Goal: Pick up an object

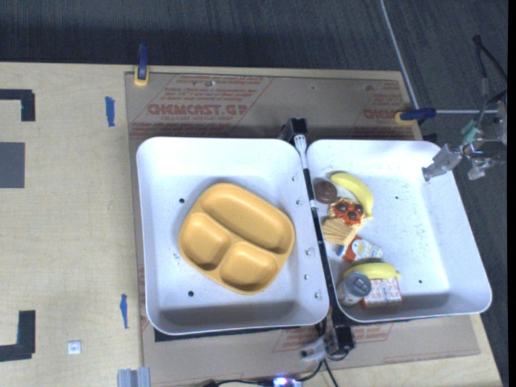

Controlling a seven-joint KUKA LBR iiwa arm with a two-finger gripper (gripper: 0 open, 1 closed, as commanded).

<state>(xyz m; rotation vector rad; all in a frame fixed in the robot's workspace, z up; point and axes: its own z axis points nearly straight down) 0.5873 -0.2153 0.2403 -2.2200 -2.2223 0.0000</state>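
At the right edge of the frame, beside the right bin's (451, 216) upper corner, my claw (472, 156) is hovering, holding nothing. Whether it is open, I cannot tell. The banana (355, 190), can (356, 285) and other bits are lying crowded against the bin's left wall. I judge reaching across comes next.

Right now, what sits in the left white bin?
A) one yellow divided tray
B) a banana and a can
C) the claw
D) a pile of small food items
A: the yellow divided tray lies alone in the left bin, while the small items, including a banana, crowd the right bin.
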